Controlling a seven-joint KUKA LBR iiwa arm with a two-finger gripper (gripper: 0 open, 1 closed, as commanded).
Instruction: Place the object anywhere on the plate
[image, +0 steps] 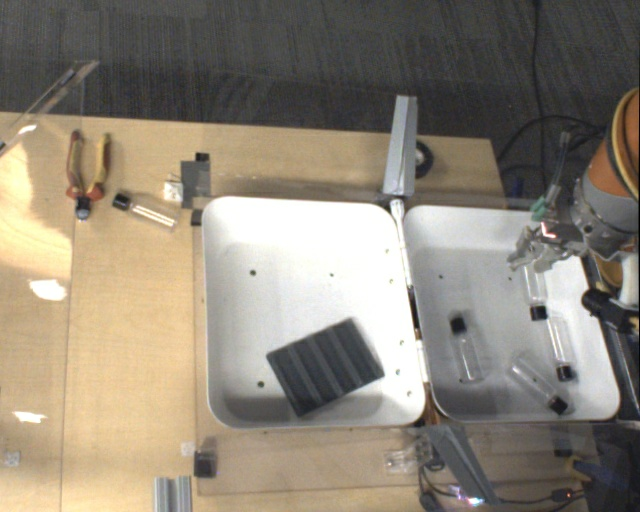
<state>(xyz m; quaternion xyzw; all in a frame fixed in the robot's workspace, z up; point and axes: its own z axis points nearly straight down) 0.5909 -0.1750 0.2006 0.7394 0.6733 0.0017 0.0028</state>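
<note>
Left bin (230, 300): one dark ridged plate (326, 366) | Right bin (440, 240): four clear vials (463, 352) with black caps | Gripper (545, 250): over right bin's far side, state cannot be told | Surface (130, 330): one pliers (87, 170), one vial

A single fixed camera looks down at a slant from above the wooden surface (120, 350), far enough back to take in both white bins, the left bin (300, 230) and the right bin (440, 225), side by side. Dark carpet (250, 50) fills the far edge, and the arm (612, 190) enters from the right.
</note>
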